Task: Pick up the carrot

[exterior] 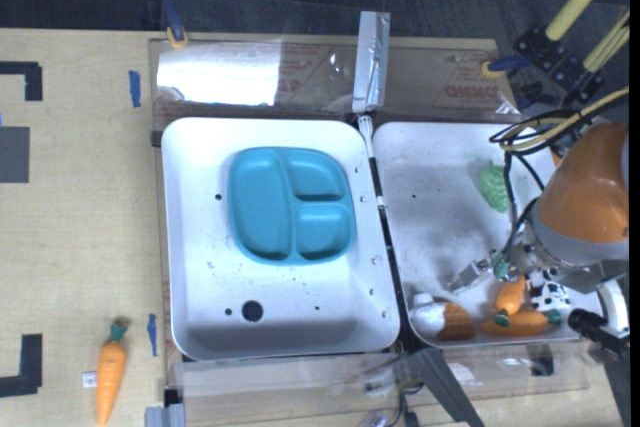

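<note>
In the right bin (440, 165), an orange carrot (527, 321) with a green tip lies along the front wall. A second orange piece (510, 297) sits just behind it. My gripper (497, 269) hangs low over the bin's front right part, just above and behind these orange pieces, under the orange-banded wrist (592, 195). Nothing is visibly held. Another carrot (110, 371) with a green top lies outside the bins on the wooden bench at the front left.
A blue divided plate (292, 203) lies in the left bin (200, 295). The right bin also holds a green item (493, 187), a white item (428, 314), a brown item (458, 321) and a black-and-white toy (549, 295). Cables (530, 140) hang at the right.
</note>
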Tool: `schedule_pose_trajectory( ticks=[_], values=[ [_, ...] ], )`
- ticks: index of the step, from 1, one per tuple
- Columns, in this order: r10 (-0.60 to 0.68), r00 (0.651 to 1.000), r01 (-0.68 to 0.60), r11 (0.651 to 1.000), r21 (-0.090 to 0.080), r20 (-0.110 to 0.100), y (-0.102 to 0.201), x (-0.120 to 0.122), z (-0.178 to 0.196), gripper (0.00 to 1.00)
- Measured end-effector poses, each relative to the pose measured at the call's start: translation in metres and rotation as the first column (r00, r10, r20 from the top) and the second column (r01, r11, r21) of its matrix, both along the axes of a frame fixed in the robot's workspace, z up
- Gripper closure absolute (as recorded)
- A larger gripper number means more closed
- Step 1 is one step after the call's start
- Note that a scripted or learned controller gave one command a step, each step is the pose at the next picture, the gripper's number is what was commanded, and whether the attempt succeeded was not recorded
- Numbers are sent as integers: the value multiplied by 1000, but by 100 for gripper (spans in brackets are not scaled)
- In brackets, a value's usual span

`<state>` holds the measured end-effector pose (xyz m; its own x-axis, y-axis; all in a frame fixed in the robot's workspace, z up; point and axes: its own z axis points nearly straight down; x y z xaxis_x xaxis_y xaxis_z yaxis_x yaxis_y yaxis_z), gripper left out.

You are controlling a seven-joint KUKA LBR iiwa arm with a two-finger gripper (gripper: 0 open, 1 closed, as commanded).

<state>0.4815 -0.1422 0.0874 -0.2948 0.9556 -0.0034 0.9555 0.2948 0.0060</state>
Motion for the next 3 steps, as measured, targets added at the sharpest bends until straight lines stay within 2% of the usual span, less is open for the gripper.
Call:
schedule_pose_trajectory(
  ticks=[1, 2, 3],
  values=[
    [-1, 1000, 1, 1000, -1, 7, 0, 2, 11, 100],
    [119, 993, -119, 993, -4, 1, 19, 0, 1, 100],
    [109, 994, -109, 994, -3, 3, -56, 21, 1, 100]
  ],
)
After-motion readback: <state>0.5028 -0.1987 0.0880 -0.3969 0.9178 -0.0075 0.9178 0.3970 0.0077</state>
